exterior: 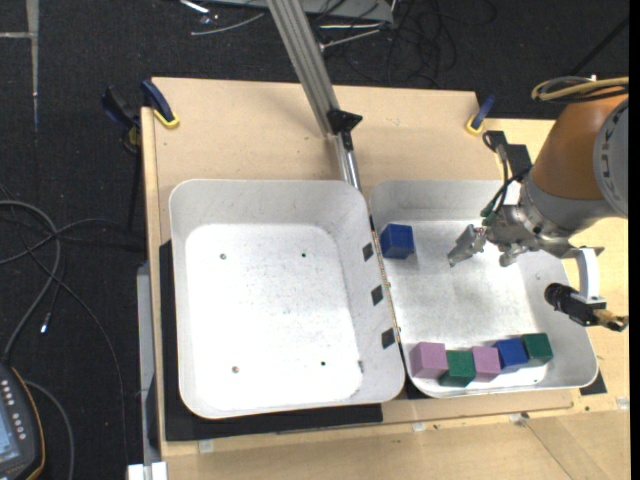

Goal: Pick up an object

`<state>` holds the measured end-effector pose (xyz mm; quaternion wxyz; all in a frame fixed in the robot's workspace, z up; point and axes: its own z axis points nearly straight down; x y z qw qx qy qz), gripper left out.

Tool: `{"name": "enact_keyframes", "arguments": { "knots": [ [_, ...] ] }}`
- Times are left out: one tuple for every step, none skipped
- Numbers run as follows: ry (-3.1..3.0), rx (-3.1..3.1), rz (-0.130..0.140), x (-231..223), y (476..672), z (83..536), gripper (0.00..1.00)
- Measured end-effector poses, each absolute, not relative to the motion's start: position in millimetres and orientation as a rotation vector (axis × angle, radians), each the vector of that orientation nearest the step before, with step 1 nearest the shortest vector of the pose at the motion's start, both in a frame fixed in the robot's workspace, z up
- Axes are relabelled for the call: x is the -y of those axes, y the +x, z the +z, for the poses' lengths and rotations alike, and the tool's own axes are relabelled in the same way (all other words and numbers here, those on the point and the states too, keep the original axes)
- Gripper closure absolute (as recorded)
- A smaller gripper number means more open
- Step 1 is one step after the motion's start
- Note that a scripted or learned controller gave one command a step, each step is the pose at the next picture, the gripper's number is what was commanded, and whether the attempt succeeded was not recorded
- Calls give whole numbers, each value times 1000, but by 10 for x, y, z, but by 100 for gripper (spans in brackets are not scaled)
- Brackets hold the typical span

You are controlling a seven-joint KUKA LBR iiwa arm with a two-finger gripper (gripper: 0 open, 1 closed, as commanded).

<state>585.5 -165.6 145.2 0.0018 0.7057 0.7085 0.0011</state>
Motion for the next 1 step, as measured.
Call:
{"name": "enact_keyframes", "arguments": {
  "knots": [
    [2230, -2215, -2, 2047, 5045, 946, 0]
  ]
}}
